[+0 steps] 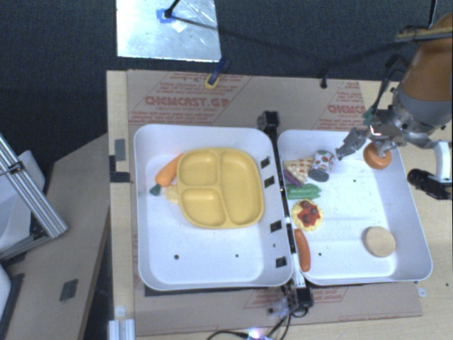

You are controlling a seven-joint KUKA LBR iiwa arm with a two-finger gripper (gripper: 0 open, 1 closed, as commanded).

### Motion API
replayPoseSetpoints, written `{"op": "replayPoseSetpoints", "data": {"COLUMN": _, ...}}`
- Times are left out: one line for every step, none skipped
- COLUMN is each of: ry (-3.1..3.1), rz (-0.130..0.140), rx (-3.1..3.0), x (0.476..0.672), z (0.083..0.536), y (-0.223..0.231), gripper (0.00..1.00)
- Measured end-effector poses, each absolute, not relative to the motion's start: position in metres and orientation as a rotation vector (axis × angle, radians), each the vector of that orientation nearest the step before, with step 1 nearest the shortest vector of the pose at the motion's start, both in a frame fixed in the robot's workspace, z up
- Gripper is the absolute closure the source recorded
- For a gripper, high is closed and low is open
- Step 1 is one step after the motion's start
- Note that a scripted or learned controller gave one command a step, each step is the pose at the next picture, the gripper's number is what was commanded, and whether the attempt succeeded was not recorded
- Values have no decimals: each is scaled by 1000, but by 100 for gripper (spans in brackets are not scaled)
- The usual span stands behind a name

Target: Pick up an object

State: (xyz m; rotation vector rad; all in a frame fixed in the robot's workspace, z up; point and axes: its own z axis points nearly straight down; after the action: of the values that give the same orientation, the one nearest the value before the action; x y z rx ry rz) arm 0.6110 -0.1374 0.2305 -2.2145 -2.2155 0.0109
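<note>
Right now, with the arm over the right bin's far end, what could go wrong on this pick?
The gripper hangs between the orange round piece and the small can, so it may close on nothing. The can sits tight against the pizza slice and green pod, so a grasp there may nudge neighbours. The orange piece lies close to the right bin wall, leaving little room.

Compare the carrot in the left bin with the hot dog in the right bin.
The carrot is orange with a green tip; the hot dog is redder, with no green. The carrot lies at a slant, tucked against the yellow tray; the hot dog lies nearly lengthwise along the right bin's left wall, apart from the tray. Both are long, slim toy foods lying flat.
</note>
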Motion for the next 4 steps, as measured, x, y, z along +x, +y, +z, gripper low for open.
{"op": "replayPoseSetpoints", "data": {"ry": -2225, "rz": -1, "rx": -2219, "x": 613, "z": 238, "y": -137, "gripper": 0}}
{"op": "replayPoseSetpoints", "data": {"ry": -2226, "rz": 2, "rx": -2214, "x": 620, "z": 183, "y": -130, "gripper": 0}}
{"op": "replayPoseSetpoints", "data": {"ry": -2221, "rz": 3, "rx": -2218, "x": 610, "z": 131, "y": -132, "gripper": 0}}
{"op": "replayPoseSetpoints", "data": {"ry": -2226, "rz": -7, "rx": -2224, "x": 613, "z": 88, "y": -132, "gripper": 0}}
